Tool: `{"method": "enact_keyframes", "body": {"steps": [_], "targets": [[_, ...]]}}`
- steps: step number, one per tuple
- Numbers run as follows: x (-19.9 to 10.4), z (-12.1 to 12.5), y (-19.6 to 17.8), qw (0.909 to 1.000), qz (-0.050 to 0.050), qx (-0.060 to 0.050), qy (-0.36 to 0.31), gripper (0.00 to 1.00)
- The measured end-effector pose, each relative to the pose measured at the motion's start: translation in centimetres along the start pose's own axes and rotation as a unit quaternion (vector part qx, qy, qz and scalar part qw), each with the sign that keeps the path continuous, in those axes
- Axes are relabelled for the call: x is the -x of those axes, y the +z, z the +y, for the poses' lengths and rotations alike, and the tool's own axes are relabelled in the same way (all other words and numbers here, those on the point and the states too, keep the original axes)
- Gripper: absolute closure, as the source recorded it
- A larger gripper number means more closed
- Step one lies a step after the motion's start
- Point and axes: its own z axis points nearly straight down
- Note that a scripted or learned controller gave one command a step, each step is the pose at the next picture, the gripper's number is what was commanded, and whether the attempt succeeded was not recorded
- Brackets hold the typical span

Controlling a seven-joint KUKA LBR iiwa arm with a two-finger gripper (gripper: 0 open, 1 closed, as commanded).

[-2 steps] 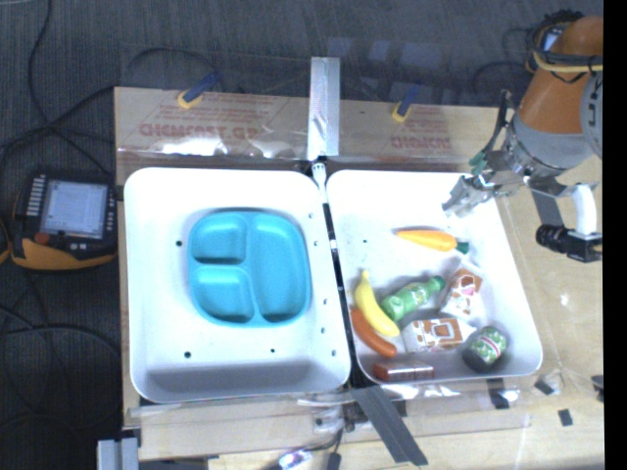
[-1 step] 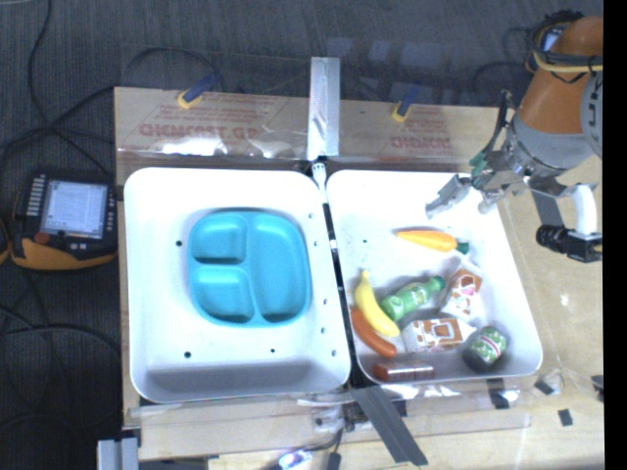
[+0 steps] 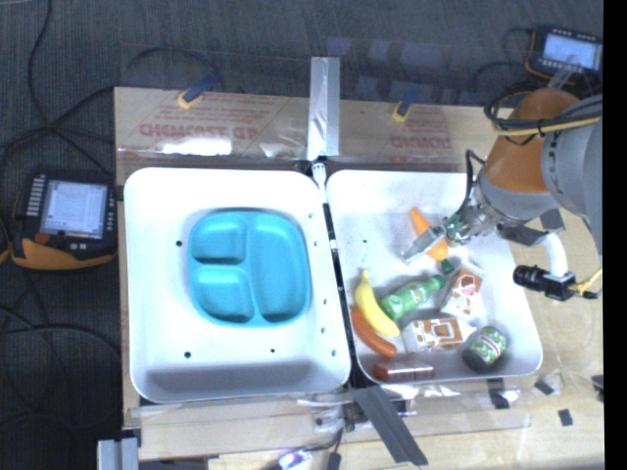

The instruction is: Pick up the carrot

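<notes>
The carrot (image 3: 420,220) is a small orange piece lying in the upper middle of the right bin (image 3: 392,189). My gripper (image 3: 436,241) reaches in from the right and sits low right over it, crossing the carrot so that orange shows on both sides of the grey metal. The carrot's middle is hidden under the gripper. Whether the carrot is held is not visible.
Just below the gripper lie a green bottle (image 3: 411,295), a banana (image 3: 370,305), a sausage (image 3: 372,337), two small cartons (image 3: 434,333) and a green can (image 3: 485,348). The left bin (image 3: 147,292) holds a blue divided tray (image 3: 245,265).
</notes>
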Motion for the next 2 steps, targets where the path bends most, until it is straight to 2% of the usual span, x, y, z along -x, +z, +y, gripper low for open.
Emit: {"method": "enact_keyframes", "body": {"steps": [1,2], "targets": [[-0.1,0.1,-0.6,1.0,0.002,0.0,-0.001,1.0],[-6.8,4.4,-13.8,0.9919,-0.001,-0.002,0.127,1.0]]}}
